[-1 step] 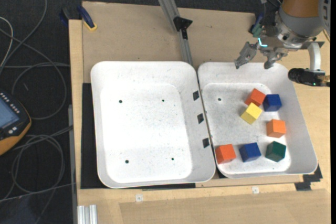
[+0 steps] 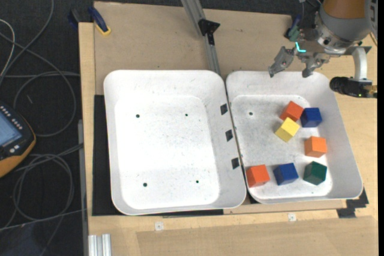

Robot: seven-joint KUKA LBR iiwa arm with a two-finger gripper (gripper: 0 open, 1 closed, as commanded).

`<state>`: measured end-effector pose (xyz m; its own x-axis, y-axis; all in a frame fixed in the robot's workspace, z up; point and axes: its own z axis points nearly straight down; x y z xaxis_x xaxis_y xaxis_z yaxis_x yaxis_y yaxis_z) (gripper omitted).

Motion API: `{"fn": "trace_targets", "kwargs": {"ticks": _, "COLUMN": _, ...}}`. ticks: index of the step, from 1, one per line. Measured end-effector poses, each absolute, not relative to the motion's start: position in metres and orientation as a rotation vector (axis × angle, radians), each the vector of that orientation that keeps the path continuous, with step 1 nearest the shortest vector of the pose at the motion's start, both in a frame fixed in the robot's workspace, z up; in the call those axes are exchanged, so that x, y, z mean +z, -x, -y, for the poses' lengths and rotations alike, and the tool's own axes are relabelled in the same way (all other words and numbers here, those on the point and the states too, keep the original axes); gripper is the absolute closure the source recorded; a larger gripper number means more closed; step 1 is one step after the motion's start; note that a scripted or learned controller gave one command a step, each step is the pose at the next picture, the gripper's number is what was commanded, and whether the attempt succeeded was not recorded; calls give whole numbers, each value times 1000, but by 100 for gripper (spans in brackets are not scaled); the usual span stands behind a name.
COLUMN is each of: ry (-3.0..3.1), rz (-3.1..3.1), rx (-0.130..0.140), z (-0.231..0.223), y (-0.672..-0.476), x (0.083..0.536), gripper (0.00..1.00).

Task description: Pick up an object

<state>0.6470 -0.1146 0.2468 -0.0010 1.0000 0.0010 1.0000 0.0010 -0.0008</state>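
white plastic forms the two shallow bins lying side by side on the wooden bench (image 2: 156,33). the right bin (image 2: 342,186) carries seven small cubes, all apart from the arm. toward its 12 o'clock side an orange cube (image 2: 293,110) touches a blue cube (image 2: 311,117) and a yellow cube (image 2: 287,129) just below. a second orange cube (image 2: 315,145) sits at 3 o'clock. along the 6 o'clock edge lie a third orange cube (image 2: 258,175), a second blue cube (image 2: 285,173) and a green cube (image 2: 314,172). the grey and orange arm's gripper (image 2: 294,68) hangs over the bin's 12 o'clock rim, its jaws spread apart, grasping nothing. the left bin (image 2: 114,87) lies at 9 o'clock of the right one.
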Motion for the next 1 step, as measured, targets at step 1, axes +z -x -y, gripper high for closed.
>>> {"fn": "trace_targets", "kwargs": {"ticks": 1, "ry": 2216, "rz": 2217, "rx": 7, "z": 112, "y": -646, "x": 183, "gripper": 0}}
